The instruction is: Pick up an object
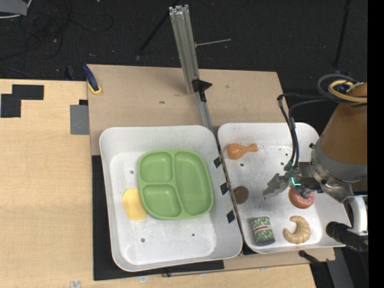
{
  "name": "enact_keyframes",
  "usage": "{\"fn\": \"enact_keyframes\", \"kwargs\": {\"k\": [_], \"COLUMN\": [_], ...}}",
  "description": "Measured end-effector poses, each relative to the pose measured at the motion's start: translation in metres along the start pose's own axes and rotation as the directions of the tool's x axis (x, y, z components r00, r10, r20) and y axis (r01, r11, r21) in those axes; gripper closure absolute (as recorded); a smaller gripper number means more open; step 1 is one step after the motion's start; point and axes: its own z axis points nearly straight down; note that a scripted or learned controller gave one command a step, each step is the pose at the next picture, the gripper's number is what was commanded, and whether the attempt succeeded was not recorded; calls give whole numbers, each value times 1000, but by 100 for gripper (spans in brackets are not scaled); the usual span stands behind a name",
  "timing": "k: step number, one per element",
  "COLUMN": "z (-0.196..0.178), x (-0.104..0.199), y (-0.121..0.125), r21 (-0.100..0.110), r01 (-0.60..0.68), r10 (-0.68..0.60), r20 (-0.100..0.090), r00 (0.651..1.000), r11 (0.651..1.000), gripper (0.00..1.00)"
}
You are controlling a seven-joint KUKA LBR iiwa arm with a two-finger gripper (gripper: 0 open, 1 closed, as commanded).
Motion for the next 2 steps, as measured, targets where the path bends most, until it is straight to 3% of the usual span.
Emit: {"fn": "enact_keyframes", "kwargs": {"k": [1, 2], "z": [0, 53], "x": [0, -9], "y": [0, 4], "r21": [0, 4], "r01": [0, -1], "r10": [0, 1], "r20": [0, 0], "r00": [1000, 1000], "r11": [1000, 1000], "gripper": [0, 0]}}
